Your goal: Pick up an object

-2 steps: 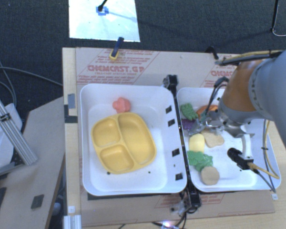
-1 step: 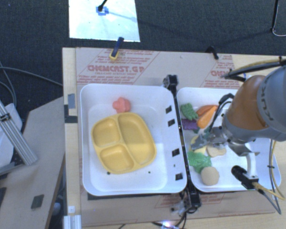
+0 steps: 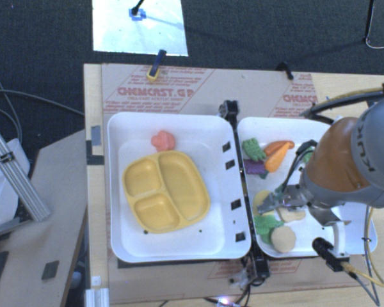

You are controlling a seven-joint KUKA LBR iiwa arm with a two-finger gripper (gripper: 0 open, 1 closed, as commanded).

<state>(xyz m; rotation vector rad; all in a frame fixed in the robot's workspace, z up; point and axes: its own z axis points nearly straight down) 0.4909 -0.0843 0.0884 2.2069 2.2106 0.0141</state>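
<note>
Grey fingers (image 3: 273, 202) hang low at the right bin's (image 3: 354, 243) left side, among toy food; we cannot tell their spread. Nearest lies a green toy (image 3: 266, 223), beside a beige round one (image 3: 283, 238). We judge nothing lifted yet.

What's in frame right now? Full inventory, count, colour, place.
bins: 2, white, side by side on the bench
divided plate: 1, yellow, three compartments, centre of left bin
pink toy: 1, pink, left bin, just above the plate
green toy: 1, green, top left of right bin
orange toys: 2, orange, top of right bin, right of the green one
purple toy: 1, purple, right bin, below the green toy
green leafy toy: 1, green, lower left of right bin
round toy: 1, tan, right bin, bottom
arm: 1, grey with orange band, over right bin
claw: 1, dark, low over right bin's left side
</note>
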